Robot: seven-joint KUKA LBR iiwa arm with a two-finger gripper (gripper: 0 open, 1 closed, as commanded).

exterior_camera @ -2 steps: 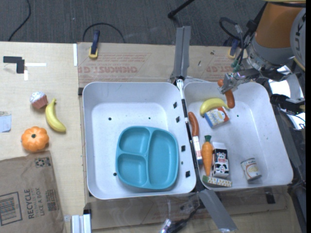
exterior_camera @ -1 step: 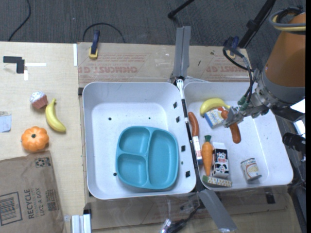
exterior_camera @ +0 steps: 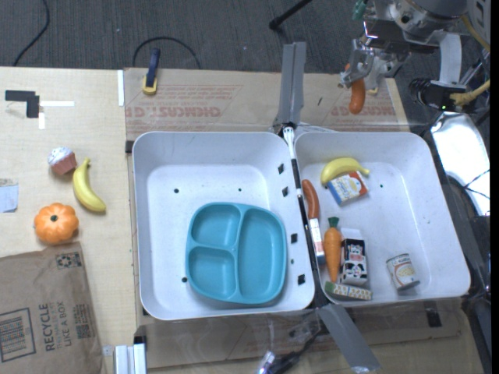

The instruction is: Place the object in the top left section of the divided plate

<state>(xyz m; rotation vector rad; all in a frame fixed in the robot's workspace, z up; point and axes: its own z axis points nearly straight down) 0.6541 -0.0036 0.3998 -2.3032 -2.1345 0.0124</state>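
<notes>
Divided plate (exterior_camera: 236, 253) in left bin (exterior_camera: 156, 170); banana (exterior_camera: 344, 167), carrot (exterior_camera: 333, 245) in right bin (exterior_camera: 421, 170)

Right bin (exterior_camera: 437, 170): banana (exterior_camera: 344, 167), carton (exterior_camera: 348, 188), carrot (exterior_camera: 333, 248), can (exterior_camera: 402, 272). Table (exterior_camera: 47, 146) left: pumpkin (exterior_camera: 56, 223), second banana (exterior_camera: 86, 188), cupcake (exterior_camera: 61, 160).

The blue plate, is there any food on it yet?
No food yet. The blue plate lies in the left bin, all three sections bare. A sausage hangs between the gripper's fingers, above the bench.
</notes>
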